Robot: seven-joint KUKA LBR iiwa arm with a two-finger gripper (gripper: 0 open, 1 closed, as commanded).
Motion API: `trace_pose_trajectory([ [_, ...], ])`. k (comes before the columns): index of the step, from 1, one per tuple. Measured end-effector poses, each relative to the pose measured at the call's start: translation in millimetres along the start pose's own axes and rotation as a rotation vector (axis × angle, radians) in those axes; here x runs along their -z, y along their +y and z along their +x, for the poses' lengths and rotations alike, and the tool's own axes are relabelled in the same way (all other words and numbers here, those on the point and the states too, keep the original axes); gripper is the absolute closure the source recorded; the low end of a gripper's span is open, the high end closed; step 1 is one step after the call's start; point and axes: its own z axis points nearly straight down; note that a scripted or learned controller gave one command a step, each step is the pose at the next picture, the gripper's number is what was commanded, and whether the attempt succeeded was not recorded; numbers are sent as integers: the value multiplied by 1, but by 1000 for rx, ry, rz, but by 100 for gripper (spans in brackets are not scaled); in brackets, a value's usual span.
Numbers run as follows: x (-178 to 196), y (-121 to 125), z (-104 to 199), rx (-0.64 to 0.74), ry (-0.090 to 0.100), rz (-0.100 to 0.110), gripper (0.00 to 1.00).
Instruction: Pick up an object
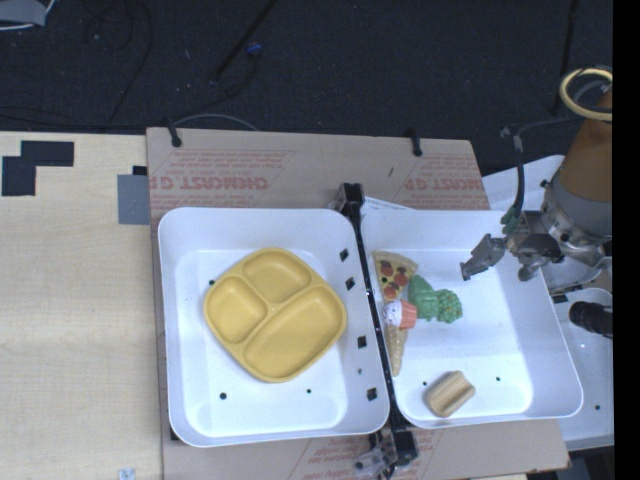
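My fingers (503, 259) hang spread open and empty above the right bin (545, 368), beside the broccoli (436, 301) (pizza slice (393, 271) just beyond it).

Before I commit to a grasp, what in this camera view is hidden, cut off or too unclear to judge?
- Gripper: dark and small over the right bin; finger gap unreadable.
- Arm: cut off by the view's right side.
- Small red-and-white item: wedged between pizza slice and broccoli; too small to identify.
- Pale cone: its top tucked under that item.
- Yellow plate: underside hidden.
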Motion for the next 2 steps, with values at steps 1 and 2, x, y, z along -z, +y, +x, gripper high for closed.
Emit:
trace_pose_trajectory([
  [1,6,2,0,2,-2,-11,0],
  [2,-52,-8,1,1,0,-4,0],
])
